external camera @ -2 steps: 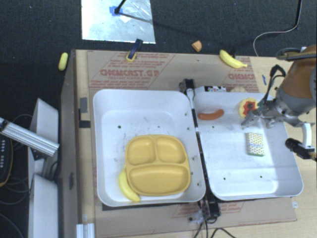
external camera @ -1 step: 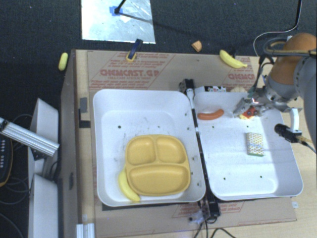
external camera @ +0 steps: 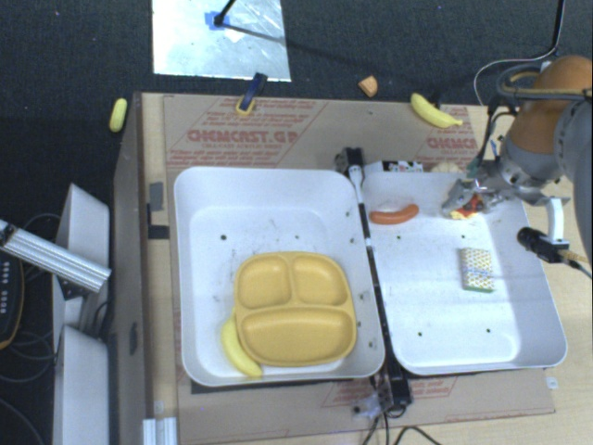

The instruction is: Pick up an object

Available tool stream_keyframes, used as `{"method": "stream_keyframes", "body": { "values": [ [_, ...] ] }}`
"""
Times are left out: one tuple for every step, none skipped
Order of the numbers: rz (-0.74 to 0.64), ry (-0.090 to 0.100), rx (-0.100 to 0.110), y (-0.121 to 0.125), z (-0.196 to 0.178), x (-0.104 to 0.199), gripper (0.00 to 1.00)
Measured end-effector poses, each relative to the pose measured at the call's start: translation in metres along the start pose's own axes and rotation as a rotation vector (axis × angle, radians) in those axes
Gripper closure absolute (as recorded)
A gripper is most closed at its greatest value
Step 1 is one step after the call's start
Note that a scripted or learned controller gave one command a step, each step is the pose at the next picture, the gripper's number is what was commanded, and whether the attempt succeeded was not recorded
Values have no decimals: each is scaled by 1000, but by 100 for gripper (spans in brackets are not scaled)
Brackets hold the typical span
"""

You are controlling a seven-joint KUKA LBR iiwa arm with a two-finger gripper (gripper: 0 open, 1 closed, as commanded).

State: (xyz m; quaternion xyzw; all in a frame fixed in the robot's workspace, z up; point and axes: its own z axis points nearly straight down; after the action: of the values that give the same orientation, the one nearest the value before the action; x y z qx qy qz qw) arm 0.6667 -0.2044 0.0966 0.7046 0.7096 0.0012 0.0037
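Starting at near edge of bench: left bin [external camera: 199, 248] carries a yellow divided plate [external camera: 295, 306] w/ a yellow banana [external camera: 238, 350] tucked against its near-left rim, partly under it. Right bin [external camera: 528, 341] mostly bare near side; a small patterned block [external camera: 477, 269] sits mid-right, long axis running near-to-far. Further back, an orange-red sausage [external camera: 394, 214] lies close to the divider, long axis left-right, ends curling slightly up toward far wall. Far-right corner of right bin: gripper [external camera: 466, 202] low over a small orange-and-yellow object [external camera: 463, 211], seemingly touching or just above it; too small and cluttered to name, and no clear long axis readable. Object sits right at the fingertips, a shade toward near-left of them, so any closing move is prob. nearly straight down, not a reach. Can't tell whether anything is held or how the jaws stand; metal parts blur together. Sausage is next nearest candidate, to gripper's left, well apart from the block. Beyond bins on cardboard: second banana [external camera: 433, 110], small orange bit [external camera: 369, 85], yellow piece [external camera: 118, 114] off far-left.
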Motion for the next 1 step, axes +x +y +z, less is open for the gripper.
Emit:
{"method": "stream_keyframes", "body": {
  "values": [
    [2, 4, 1, -9, -61, 80, 100]
  ]
}}
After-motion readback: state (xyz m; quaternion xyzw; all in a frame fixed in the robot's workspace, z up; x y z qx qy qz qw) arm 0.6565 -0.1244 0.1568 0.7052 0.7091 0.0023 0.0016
